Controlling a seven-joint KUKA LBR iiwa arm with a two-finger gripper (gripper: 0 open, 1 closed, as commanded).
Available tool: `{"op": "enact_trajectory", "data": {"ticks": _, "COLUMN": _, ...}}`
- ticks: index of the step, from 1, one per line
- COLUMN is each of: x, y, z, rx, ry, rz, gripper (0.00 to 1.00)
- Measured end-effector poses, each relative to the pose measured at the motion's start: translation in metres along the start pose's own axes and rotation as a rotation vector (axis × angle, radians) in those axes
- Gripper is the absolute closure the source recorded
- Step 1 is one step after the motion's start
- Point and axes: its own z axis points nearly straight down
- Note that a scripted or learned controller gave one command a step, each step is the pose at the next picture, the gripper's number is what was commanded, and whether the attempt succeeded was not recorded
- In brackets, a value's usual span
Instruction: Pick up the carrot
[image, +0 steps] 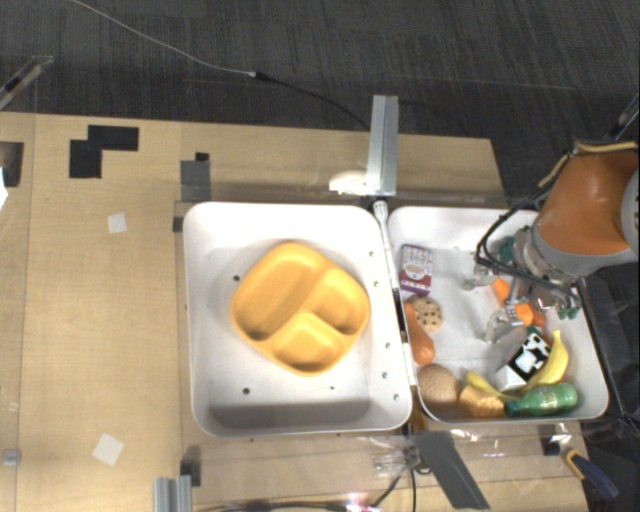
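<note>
My tool (522, 305) hangs at the right of the frame inside the right bin (450, 225), gripping the orange carrot (512, 300) between its fingers.

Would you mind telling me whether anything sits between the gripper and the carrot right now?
Nothing visible does. The gripper is down in the right bin, right at the carrot, whose orange shows on either side of the metal fingers. The banana and black-and-white block lie just in front, not between.
</note>
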Motion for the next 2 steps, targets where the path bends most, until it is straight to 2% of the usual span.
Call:
{"op": "enact_trajectory", "data": {"ticks": 1, "x": -0.004, "y": 0.001, "z": -0.014, "rx": 0.002, "ry": -0.007, "rz": -0.007, "gripper": 1.00}}
{"op": "enact_trajectory", "data": {"ticks": 2, "x": -0.049, "y": 0.019, "z": -0.074, "rx": -0.001, "ry": -0.002, "rz": 0.002, "gripper": 1.00}}
